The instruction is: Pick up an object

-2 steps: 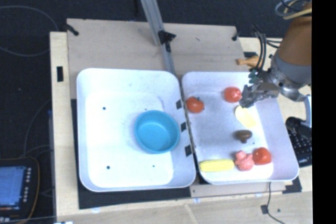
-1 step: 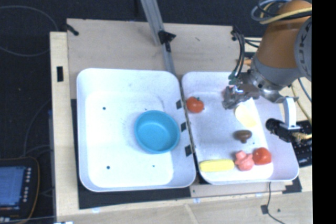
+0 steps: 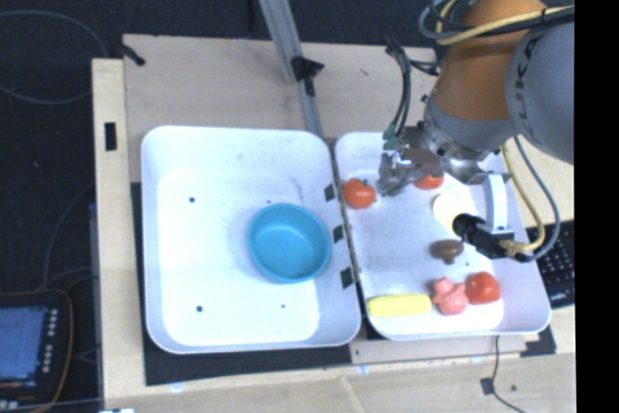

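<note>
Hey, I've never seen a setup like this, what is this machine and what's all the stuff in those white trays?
This is one photo from a fixed camera above a bench, looking down at a slant. The grey robot arm with an orange band reaches in from the right; its tool hangs over the right white bin, beside a small orange-red ball. I can't tell whether it holds anything. That bin also has a yellow oblong block, a pink lumpy toy, a red rounded piece and a brown lump. The left white bin holds a round blue bowl.
</note>
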`<state>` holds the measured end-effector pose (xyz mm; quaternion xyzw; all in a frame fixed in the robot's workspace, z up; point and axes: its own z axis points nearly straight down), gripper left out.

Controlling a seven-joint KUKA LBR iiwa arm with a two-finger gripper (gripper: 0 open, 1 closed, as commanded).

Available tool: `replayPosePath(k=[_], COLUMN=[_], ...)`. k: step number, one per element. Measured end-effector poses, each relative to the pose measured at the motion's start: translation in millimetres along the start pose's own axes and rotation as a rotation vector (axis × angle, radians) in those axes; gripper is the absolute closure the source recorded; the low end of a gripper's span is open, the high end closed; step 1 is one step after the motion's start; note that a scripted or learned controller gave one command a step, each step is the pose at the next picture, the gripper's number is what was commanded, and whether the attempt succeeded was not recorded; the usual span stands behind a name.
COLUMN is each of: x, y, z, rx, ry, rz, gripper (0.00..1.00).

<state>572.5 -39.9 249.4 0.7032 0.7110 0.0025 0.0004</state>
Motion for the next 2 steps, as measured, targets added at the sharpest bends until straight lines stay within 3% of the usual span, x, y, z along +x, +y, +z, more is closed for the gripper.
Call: replayPosePath(k=[2], x=[97.3], y=[11.4], z=[13.0], rx=[0.012], ry=[-0.002], rz=[0.002], gripper=[1.0])
